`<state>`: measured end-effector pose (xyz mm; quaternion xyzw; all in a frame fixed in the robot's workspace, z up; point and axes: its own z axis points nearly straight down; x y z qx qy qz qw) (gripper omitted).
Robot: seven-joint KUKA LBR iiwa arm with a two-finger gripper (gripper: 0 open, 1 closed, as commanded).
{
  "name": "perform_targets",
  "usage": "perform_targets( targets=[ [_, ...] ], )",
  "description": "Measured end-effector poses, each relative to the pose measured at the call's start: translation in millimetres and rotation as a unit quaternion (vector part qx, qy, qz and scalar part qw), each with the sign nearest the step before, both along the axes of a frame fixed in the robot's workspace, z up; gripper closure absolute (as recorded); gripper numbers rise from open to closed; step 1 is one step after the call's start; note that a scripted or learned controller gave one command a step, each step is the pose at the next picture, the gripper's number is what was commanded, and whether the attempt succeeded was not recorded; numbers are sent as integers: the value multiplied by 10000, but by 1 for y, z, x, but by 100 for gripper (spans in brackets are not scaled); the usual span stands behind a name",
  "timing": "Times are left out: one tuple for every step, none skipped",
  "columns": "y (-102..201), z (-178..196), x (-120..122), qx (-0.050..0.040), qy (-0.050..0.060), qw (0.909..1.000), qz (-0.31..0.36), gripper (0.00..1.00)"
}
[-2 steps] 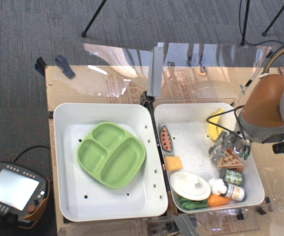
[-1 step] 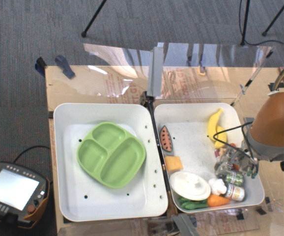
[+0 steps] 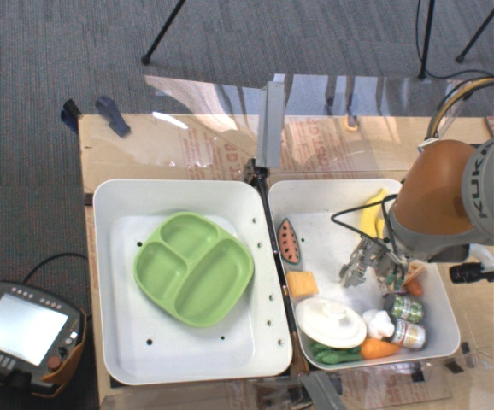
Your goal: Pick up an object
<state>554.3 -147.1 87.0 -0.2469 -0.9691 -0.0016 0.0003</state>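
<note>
Arm: reaching in from the right, orange wrist band over the right bin (image 3: 291, 196).
End effector (image 3: 360, 268): low inside that bin, finger state can't be told.
Banana (image 3: 372, 216): just behind it, long axis running front to back.
Watermelon slice (image 3: 289, 241): by the left wall, lengthwise too.

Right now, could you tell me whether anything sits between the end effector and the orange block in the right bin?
Nothing visible does. The end effector hangs over bare bin floor, and the orange block lies apart to its left, beside the white lid.

Bright even light, glare on clear panel (image 3: 315, 109), soft shadows
</note>
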Motion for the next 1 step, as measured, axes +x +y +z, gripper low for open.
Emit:
perform_targets(
  targets=[
    [-44,0,-41,-10,6,9993,381,0]
  ],
)
